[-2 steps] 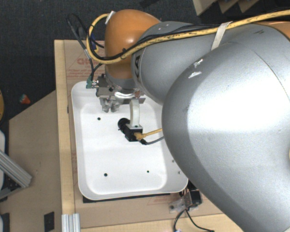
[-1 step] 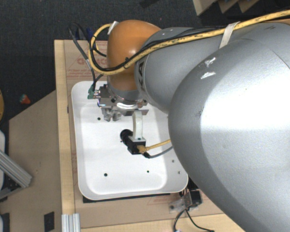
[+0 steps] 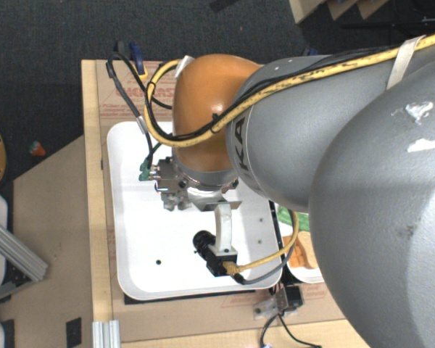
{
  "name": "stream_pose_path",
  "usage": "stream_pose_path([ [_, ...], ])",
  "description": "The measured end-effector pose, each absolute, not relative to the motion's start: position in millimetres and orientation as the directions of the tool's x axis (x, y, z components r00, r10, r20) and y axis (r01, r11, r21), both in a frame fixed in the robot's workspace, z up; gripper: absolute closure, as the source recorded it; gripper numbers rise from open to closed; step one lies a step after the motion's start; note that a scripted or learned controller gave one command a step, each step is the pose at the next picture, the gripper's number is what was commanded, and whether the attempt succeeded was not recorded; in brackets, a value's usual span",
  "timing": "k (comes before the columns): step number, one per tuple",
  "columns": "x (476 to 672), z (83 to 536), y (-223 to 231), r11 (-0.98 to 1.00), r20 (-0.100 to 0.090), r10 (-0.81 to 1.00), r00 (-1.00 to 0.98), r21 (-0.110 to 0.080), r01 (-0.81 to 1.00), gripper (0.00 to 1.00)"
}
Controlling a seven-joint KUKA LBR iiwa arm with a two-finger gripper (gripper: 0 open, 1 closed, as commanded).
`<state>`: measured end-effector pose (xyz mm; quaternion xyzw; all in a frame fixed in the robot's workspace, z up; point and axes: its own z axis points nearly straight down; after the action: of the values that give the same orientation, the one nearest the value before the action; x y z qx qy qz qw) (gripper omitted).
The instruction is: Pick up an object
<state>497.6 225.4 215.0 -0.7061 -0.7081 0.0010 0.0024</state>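
Plainly, the one candidate in sight is an orange-and-green object [image 3: 299, 251], a sliver of it peeking from under the arm just beyond the left bin's right wall, in the right bin [image 3: 309, 272]. So little shows that its shape is unclear. Judging by the mottled, matte colour, it is probably light and perhaps soft, and best taken across its narrowest part once the arm stops hiding it.

The left bin [image 3: 130, 216] is smooth, glossy white plastic, shallow with rounded corners, and a tiny dark speck [image 3: 158, 262] lies near its front wall. Over the bin's middle hangs the gripper [image 3: 175, 193], a grey metal block under the rounded orange band [image 3: 203, 100]. I cannot tell whether it stands wide or narrow, and nothing shows in its grasp. Cables [image 3: 156, 122] loop above the bin's far wall.
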Motion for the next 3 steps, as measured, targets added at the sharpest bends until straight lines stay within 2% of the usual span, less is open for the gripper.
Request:
stream_pose_path([
  [1, 546.5, 350, 224, 0.001, 0.006, 1.000, -0.001, 0.018, 1.000, 1.00],
  [2, 475.2, 294, 225, 0.002, -0.002, 1.000, -0.002, -0.010, 1.000, 1.00],
  [3, 519.6, 545, 224, 0.002, 0.008, 1.000, -0.002, 0.020, 1.000, 1.00],
])
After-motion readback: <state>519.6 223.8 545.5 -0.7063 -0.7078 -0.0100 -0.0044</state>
